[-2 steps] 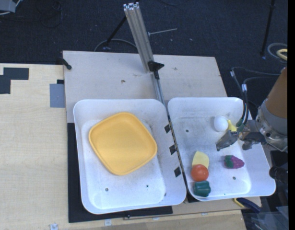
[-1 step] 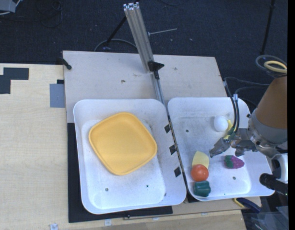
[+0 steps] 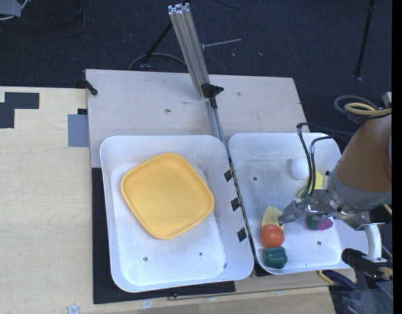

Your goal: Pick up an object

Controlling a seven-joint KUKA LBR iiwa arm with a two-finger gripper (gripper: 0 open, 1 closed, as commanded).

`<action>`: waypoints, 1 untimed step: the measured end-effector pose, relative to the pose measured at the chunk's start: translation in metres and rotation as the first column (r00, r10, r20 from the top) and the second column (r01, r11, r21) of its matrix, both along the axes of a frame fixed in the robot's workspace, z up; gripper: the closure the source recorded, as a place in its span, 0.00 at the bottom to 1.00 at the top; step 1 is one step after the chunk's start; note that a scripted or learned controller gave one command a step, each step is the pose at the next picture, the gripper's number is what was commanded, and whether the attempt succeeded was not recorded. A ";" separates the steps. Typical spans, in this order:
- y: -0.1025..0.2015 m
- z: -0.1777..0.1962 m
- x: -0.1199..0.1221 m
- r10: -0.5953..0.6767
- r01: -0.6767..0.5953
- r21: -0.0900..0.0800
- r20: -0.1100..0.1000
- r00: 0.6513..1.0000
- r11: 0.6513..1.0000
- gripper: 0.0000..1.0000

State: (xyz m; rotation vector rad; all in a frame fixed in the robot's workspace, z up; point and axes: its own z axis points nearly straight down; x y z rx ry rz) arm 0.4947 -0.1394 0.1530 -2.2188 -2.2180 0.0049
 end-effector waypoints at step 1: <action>0.002 -0.042 -0.002 0.001 -0.001 0.000 0.001 1.000 1.000 0.00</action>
